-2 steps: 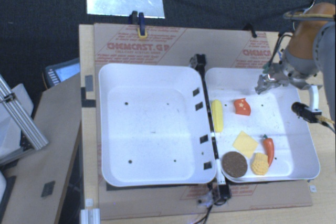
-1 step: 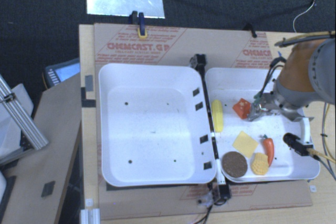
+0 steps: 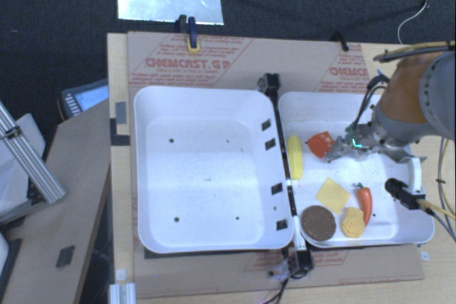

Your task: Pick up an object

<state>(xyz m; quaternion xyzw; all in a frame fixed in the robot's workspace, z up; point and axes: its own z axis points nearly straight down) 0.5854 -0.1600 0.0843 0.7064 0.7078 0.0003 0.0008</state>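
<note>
Five small things lie in the right bin [image 3: 399, 228], all in its nearer half; a yellow corn cob [image 3: 294, 156] lies lengthwise just beside the bin's left wall; a red-orange chunk [image 3: 320, 144] sits right of the cob's upper end, near the middle; a flat pale-yellow square [image 3: 333, 194] lies tilted like a diamond below the chunk; a round brown disc [image 3: 318, 222] rests flat at the near left corner, just below the square; a rough yellow-orange piece [image 3: 352, 222] lies right of the disc; a slim red chilli with a green stalk [image 3: 365, 201] lies beside it, stalk pointing away
</note>
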